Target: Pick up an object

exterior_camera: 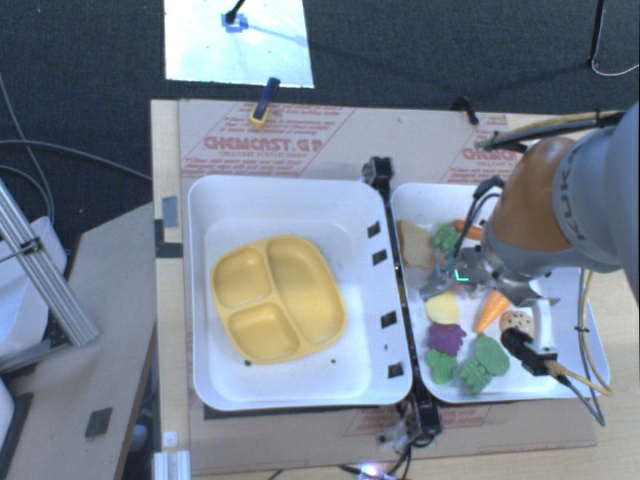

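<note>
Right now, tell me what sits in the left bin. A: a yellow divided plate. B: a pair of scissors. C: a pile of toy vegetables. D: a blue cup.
A: the yellow divided plate lies in the left bin, while the toy foods, such as the purple piece, are in the right bin.

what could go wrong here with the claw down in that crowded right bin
1. The claw sits low among tightly packed toy foods; closing there might catch the yellow lemon-shaped piece and a neighbour together, or nudge both away.
2. The orange carrot-shaped toy and purple grape-like cluster lie right beside it, so a lift could drag them.
3. The claw is close to the right white bin's inner wall, so a sideways slip may bump it.
</note>
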Available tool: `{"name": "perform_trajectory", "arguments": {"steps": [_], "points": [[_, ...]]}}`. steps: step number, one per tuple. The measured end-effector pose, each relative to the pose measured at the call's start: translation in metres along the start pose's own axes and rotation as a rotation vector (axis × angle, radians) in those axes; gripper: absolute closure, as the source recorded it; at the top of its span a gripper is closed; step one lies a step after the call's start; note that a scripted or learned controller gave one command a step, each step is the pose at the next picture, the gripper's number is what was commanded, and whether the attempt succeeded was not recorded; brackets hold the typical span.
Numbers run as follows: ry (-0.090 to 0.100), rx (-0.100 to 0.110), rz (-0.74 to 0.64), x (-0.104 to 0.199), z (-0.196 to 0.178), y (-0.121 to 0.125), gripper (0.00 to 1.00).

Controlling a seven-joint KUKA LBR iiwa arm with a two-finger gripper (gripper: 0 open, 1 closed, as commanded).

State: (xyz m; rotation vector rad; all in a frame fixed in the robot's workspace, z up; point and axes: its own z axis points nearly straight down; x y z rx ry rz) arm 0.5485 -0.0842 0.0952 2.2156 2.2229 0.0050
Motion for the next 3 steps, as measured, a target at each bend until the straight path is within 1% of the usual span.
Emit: {"name": "perform_trajectory", "arguments": {"steps": [1, 2, 3], "points": [[0.001, 0.007, 0.003, 0.0, 0.012, -0.027, 0.0], [0.0, 0.002, 0.002, 0.0, 0.0, -0.025, 1.0], [0.001, -0.009, -0.009, 0.063, -0.095, 0.034, 1.0]]}}
